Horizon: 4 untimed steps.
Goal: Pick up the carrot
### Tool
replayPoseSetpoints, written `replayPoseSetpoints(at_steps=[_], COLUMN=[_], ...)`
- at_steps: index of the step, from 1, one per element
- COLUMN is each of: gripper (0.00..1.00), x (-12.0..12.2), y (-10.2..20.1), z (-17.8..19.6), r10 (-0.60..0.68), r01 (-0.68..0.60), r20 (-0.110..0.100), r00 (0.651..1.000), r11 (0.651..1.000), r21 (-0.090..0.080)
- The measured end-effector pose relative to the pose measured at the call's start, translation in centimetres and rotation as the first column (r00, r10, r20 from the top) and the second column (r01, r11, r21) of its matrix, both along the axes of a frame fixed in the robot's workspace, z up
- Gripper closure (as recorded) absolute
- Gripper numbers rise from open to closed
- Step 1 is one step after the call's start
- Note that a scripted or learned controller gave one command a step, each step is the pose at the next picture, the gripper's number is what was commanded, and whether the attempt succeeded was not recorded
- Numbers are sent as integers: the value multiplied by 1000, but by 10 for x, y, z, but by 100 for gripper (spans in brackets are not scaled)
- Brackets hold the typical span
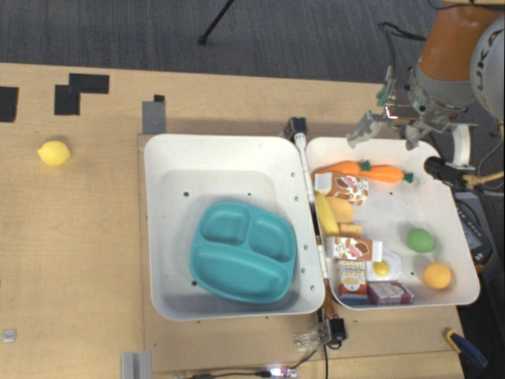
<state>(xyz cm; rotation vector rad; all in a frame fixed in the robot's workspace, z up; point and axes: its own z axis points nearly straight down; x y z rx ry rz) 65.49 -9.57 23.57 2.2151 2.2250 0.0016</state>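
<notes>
Two-finger gripper [388,127] hangs above far rim of right shallow white bin [461,235], fingers spread apart, nothing between them. Long orange carrot with green tip [371,171] lies flat near bin's far wall, just below gripper, touching brown snack packet [349,186]. Looks lined up for descent, tbh. Teal divided tray [243,250] sits alone in left bin.

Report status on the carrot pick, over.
Gripper above right bin's far rim, holding nothing. Carrot lies at bin's far end, untouched. Small carton touching its near side.
</notes>
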Motion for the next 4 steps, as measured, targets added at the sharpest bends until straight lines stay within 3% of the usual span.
replayPoseSetpoints(at_steps=[1,2,3,4], gripper=[0,0,100,0], x=[-40,-7,-5,-5], y=[-51,-99,-100,-100], z=[-79,-151,-139,-139], r10=[-20,29,31,31], r01=[20,-29,-31,-31], r20=[-2,0,4,4], r00=[1000,1000,1000,1000], r11=[1000,1000,1000,1000], r21=[0,6,1,1])
